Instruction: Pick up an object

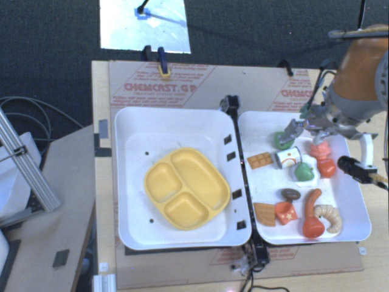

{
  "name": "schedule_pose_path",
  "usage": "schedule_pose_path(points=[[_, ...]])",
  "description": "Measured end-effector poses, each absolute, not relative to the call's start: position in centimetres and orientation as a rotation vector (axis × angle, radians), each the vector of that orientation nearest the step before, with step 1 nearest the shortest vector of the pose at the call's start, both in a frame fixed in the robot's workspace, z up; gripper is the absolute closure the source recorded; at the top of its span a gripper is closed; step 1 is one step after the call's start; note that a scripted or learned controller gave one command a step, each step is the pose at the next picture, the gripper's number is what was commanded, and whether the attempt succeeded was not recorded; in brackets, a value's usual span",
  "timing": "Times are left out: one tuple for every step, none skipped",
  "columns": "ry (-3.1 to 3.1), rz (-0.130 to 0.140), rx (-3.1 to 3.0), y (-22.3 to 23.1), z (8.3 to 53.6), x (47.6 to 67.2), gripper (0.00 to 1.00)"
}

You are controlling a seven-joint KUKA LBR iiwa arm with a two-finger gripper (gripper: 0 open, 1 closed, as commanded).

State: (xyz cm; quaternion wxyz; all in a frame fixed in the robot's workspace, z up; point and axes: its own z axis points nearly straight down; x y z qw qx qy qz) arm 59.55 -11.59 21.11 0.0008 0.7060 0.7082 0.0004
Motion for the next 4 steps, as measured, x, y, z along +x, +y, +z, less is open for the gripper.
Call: schedule_pose_path(points=[[2.229, 0.012, 2.211, -17.1, 9.6, 57.9, 0.0], [2.222, 0.0, 2.225, -18.1, 8.4, 48.4, 0.0], [2.225, 0.006, 2.208, -17.5, 8.5, 54.9, 0.0], [2.286, -0.062, 2.239, -17.8, 8.1, 66.0, 0.0]])
